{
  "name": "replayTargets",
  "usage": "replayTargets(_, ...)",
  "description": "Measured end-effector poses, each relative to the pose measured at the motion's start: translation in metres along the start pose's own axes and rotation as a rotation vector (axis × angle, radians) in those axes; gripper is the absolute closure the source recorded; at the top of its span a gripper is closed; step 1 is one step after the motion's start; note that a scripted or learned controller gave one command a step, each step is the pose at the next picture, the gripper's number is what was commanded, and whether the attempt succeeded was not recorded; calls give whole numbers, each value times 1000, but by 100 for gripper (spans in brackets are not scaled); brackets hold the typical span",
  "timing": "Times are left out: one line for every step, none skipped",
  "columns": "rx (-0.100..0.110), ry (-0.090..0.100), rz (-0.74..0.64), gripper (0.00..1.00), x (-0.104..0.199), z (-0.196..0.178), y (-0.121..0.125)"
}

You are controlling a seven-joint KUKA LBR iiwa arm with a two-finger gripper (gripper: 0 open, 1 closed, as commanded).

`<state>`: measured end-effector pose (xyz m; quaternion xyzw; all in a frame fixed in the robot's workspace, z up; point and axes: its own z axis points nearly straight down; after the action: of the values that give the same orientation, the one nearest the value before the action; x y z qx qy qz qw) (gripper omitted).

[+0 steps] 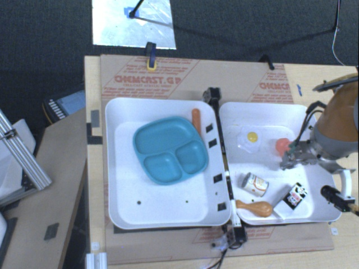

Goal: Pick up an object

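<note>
The right bin (pixel 263 114) holds a fried-egg toy (pixel 251 138), a small red object (pixel 281 144), a white tin lying on its side (pixel 255 184), a tan drumstick-shaped piece (pixel 256 208) and a black-and-white carton (pixel 294 195). My gripper (pixel 290 158) hangs low in this bin. It is just below and right of the red object and partly covers that object's right side. The grey and orange arm (pixel 336 122) comes in from the right above it. Nothing can be made out in the gripper's grasp.
The left bin (pixel 126 206) carries a blue compartment plate (pixel 169 149), and an orange sausage-like stick (pixel 196 119) lies at the plate's upper right. A black divider rail (pixel 220 150) runs between the bins. Brown cardboard (pixel 168 74) lies under both.
</note>
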<state>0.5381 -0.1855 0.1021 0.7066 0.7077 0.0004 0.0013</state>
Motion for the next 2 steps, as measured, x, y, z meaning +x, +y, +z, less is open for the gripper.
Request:
replayTargets(-4,-1,-3,100,1,-64,3)
replayTargets(-3,-1,-3,100,1,-118,5)
